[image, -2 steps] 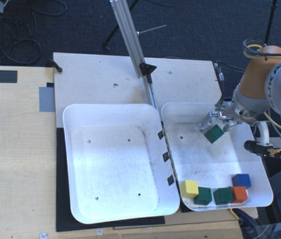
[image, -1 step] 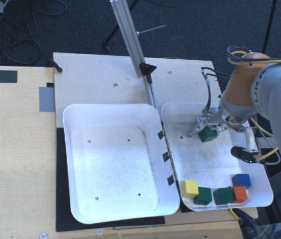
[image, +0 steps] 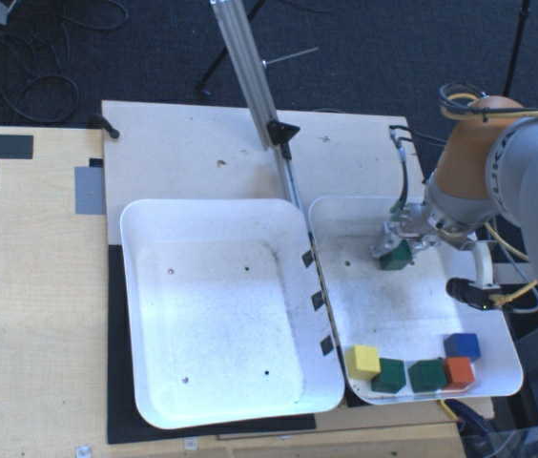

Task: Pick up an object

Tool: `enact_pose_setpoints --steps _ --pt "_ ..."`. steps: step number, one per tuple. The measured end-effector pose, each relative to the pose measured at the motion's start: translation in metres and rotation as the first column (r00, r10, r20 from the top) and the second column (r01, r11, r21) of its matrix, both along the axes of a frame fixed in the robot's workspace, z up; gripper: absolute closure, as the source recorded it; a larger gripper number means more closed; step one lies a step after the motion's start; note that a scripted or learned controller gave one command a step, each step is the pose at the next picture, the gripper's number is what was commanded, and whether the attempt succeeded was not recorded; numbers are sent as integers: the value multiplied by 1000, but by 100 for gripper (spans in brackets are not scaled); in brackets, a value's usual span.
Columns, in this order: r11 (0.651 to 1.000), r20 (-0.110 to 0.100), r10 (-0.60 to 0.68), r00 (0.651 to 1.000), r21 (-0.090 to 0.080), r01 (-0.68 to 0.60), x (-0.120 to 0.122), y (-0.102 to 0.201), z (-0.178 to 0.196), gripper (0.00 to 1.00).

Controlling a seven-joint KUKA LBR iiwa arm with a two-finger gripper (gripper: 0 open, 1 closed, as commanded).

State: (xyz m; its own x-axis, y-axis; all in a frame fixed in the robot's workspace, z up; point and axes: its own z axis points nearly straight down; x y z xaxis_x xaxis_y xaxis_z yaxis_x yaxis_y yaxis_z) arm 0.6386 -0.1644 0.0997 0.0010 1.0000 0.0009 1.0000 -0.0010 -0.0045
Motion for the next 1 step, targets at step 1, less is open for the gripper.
enact_pose_setpoints --steps 1 --pt "1000 10 -1 1000 -2 1 -78 45 -5 100"
